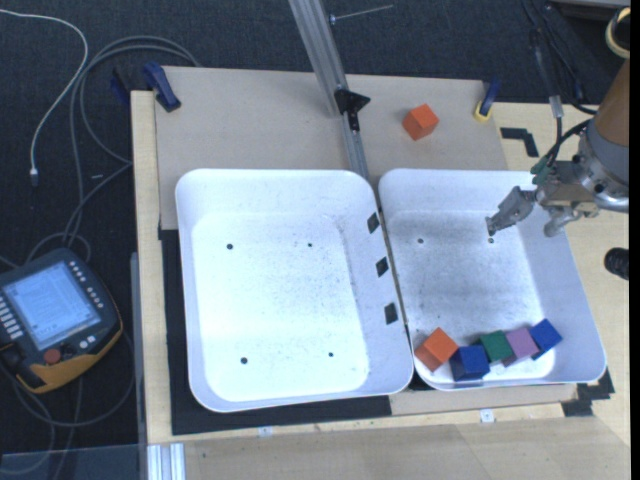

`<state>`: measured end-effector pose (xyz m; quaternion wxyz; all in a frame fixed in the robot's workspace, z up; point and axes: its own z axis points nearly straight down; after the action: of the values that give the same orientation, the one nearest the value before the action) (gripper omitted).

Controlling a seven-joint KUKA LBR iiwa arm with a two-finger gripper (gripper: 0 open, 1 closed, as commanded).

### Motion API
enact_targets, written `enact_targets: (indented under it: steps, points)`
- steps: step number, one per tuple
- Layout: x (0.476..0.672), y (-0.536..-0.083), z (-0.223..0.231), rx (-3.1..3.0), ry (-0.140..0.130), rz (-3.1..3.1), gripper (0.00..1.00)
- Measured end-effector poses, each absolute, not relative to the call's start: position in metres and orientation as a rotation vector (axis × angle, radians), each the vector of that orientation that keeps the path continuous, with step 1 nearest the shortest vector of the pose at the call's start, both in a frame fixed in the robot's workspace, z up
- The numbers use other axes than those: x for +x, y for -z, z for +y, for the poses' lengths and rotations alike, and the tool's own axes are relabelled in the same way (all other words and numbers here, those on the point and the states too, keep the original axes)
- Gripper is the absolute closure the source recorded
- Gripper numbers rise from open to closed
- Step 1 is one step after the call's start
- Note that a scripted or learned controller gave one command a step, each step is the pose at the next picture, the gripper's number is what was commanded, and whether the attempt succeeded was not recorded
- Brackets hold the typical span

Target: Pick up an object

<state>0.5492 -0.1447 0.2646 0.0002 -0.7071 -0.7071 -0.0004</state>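
Blocks sit bunched along the near wall of the right bin (560, 268): an orange block (436, 348) at the left end, tilted against the wall, then a blue block (469, 363), a green block (497, 348), a pink block (521, 343) and a second blue block (546, 335) at the right end. They touch or nearly touch one another in a slightly curved row. My gripper (528, 218) hangs over the far right part of this same bin, well apart from that row, with bare speckled floor between us. My fingers (508, 211) are spread apart, one reaching left toward the bin's middle and the other shorter-looking one nearer my wrist, and nothing lies between them. I come in from the right edge, my grey wrist above the bin's right wall.

The left bin (200, 208) lies just beside the right one, their walls touching along the middle, where small black tabs show. Both rest on the table (250, 118). Another orange cube (421, 121) stands on the bare table beyond the right bin, outside both bins. A metal post (318, 38) slants up from the far edge between the bins. Blue clamps (160, 86) grip the table's far left corner. On the floor to the left rests a teach pendant (55, 318) with a lit screen, cables trailing from it.
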Motion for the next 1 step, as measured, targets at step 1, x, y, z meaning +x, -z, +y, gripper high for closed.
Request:
enact_targets:
  steps: [1]
  points:
    - [0.5818, -0.1367, -0.0978, -2.211, -0.006, -2.219, 0.0]
